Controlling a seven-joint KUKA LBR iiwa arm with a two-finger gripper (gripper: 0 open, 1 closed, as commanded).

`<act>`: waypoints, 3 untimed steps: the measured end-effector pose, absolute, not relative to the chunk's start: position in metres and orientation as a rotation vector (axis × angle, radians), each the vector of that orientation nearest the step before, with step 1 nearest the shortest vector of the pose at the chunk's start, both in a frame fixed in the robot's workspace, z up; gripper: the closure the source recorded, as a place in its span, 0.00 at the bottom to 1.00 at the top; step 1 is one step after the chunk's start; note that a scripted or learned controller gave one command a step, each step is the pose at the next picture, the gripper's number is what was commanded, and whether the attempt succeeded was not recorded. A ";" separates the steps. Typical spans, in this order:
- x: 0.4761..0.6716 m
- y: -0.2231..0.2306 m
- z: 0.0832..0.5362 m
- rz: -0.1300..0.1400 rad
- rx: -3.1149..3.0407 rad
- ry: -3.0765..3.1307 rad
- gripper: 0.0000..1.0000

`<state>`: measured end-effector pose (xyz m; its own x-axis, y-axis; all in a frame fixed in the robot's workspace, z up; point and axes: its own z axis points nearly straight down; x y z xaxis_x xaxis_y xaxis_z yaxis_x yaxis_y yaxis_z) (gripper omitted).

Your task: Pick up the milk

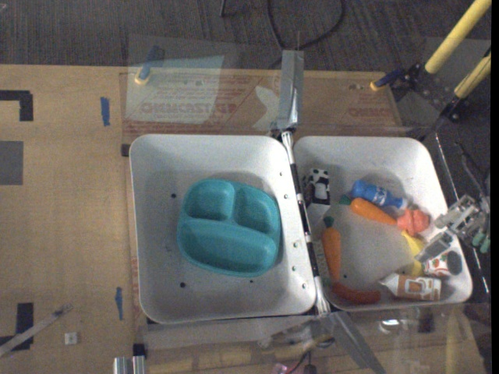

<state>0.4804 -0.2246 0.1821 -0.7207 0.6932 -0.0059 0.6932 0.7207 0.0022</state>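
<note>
Though seen at a slant from above, easy to count: two shallow white bins [152, 158] side by side, smooth plastic with rounded corners. One teal plate [229, 226] in the left bin, glossy, split into three compartments. One milk [316, 186], a small carton patched black and white, in the right bin's near-left top corner, close against the wall by the divider and apart from the other items. Two orange carrots, one [332, 251] lying lengthwise below the milk, another [373, 210] slanted further right. One blue bottle [376, 193], one reddish sausage [356, 293], one pale carton [417, 287] along the bottom edge.

Reaching in from the right, one gripper [456, 228], bare metal, low over the right bin's right rim, well apart from the milk. Open or closed: cannot tell at this size and blur.
</note>
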 end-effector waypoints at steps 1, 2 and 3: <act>0.484 -0.223 0.098 0.002 1.058 2.942 0.00; 0.492 -0.225 0.249 0.000 1.081 2.944 0.00; 0.485 -0.209 0.101 0.001 0.950 2.977 0.00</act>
<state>0.4855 -0.2089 0.1015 -0.8150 0.5793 -0.0157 0.5792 0.8151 0.0059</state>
